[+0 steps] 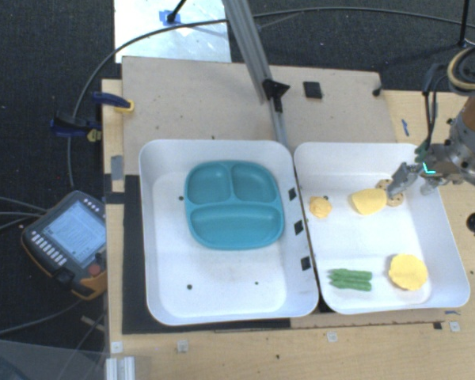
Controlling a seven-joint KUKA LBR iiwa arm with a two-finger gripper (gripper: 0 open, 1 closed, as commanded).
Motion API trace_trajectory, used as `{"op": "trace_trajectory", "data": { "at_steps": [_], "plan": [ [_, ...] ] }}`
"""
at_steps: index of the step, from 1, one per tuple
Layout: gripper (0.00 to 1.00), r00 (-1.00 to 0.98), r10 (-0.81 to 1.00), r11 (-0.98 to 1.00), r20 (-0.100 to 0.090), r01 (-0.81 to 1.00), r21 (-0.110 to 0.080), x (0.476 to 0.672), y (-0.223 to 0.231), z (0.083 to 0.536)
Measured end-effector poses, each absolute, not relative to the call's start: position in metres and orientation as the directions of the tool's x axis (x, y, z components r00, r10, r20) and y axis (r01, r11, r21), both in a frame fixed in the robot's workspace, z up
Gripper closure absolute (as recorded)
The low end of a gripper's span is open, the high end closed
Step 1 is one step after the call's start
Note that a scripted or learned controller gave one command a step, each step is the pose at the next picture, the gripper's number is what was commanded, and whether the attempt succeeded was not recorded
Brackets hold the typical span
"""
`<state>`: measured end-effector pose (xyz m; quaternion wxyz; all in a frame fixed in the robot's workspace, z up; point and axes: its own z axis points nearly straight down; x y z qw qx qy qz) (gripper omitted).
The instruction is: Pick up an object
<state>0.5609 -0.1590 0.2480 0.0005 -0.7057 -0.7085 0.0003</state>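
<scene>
left bin [162, 212] — divided plate [234, 205] | right bin [447, 252] — beans [351, 279], cookie [395, 194]

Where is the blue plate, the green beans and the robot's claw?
blue plate [234, 207]: camera view, on its middle ridge.
green beans [350, 279]: camera view, mid-bunch.
gripper [398, 185]: camera view, at its fingertips.

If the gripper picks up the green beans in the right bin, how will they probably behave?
The green beans look like a small cluster of thin pods, so probably light. Their shape is long and low, so they would likely slide instead of rolling if pushed. They lie flat on the right bin floor, so the fingers may slip over them.
</scene>
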Motion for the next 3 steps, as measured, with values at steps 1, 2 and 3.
{"op": "trace_trajectory", "data": {
  "at_steps": [1,2,3],
  "plan": [
    [0.0,-0.004,1.0,0.004,0.0,1.0,0.002,0.562,-0.159,0.249],
    [0.0,-0.002,1.0,0.002,0.0,1.0,0.0,0.562,-0.158,0.188],
    [0.0,-0.005,1.0,0.005,0.0,1.0,0.0,0.568,-0.15,0.135]
  ]
}}
